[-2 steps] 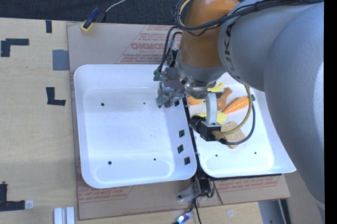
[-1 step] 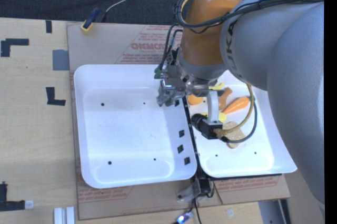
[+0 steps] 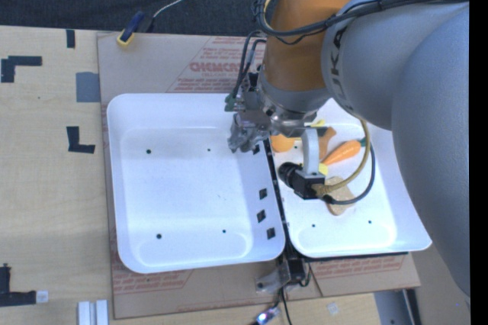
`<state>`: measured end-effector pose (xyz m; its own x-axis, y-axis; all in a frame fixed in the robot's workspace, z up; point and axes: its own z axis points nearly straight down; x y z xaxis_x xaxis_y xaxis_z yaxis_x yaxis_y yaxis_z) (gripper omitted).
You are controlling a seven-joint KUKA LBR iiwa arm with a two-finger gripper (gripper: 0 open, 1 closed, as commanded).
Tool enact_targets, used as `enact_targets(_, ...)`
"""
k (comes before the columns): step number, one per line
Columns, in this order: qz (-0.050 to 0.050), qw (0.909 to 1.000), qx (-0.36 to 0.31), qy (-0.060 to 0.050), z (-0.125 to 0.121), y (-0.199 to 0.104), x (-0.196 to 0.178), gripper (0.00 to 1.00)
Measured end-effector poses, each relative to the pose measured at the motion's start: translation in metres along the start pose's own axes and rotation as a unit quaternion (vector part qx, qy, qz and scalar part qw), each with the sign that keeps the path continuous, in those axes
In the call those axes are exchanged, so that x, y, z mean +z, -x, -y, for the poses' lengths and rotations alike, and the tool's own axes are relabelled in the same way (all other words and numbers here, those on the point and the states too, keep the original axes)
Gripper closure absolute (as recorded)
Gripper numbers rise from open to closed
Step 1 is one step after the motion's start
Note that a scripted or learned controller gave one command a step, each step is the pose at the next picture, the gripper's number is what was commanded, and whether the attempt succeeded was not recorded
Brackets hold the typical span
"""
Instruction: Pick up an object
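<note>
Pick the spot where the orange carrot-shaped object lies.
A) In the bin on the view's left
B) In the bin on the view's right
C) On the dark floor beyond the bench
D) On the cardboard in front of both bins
B: the orange carrot-shaped object lies inside the white walls of the right bin, close beside the arm's wrist.

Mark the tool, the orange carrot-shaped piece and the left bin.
tool (image 3: 245,136), camera view, its lower end.
orange carrot-shaped piece (image 3: 344,151), camera view, middle of its body.
left bin (image 3: 183,197), camera view, bare floor.
</note>
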<state>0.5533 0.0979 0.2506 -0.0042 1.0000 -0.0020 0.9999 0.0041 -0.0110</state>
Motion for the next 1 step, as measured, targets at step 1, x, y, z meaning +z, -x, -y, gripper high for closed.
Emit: enact_targets(1,0.0,1.0,0.0,-0.001,0.0,-0.0003,-0.0086,1.0)
